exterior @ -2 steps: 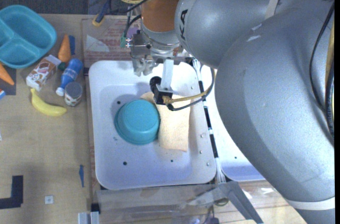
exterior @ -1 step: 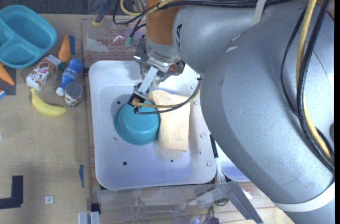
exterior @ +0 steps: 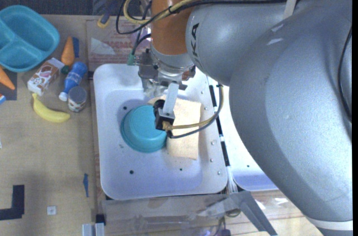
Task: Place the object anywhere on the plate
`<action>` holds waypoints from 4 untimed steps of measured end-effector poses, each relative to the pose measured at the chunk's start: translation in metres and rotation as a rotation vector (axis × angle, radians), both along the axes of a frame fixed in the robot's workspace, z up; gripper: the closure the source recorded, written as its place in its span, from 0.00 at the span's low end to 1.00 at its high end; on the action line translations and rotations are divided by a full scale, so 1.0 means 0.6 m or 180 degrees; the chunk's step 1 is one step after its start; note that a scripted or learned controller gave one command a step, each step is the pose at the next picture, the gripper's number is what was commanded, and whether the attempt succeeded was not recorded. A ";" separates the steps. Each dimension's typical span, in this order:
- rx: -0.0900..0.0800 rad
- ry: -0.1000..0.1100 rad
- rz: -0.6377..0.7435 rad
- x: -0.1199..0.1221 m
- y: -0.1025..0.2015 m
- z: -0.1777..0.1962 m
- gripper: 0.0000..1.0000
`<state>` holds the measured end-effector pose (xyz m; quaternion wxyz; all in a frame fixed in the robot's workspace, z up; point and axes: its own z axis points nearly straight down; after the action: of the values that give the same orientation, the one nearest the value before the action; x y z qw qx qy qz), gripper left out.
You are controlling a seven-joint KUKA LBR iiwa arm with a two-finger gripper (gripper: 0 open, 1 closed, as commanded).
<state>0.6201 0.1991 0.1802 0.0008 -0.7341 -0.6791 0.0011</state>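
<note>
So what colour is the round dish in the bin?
The dish is teal blue; camera view.

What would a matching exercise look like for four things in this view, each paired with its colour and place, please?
Things:
1. banana
2. carrot
3. round dish
4. flat slab

Descriptions:
A. blue, inside the white bin
B. orange, on the bench beside the divided blue tray
C. pale tan, inside the white bin
D. yellow, on the bench left of the bin

Pairs: 1-D, 2-B, 3-A, 4-C.
</note>
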 end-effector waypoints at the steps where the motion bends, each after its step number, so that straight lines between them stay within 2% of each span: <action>1: 0.0000 0.0000 0.0000 0.000 0.000 0.000 0.00; 2: 0.0001 -0.0106 0.0046 -0.077 0.018 -0.079 0.00; 3: 0.0015 -0.0024 -0.0296 -0.231 0.025 -0.146 0.00; 4: 0.0001 -0.0013 0.0693 -0.234 -0.191 0.007 0.00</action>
<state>0.4797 0.0842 0.1842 -0.0006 -0.6560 -0.7548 -0.0004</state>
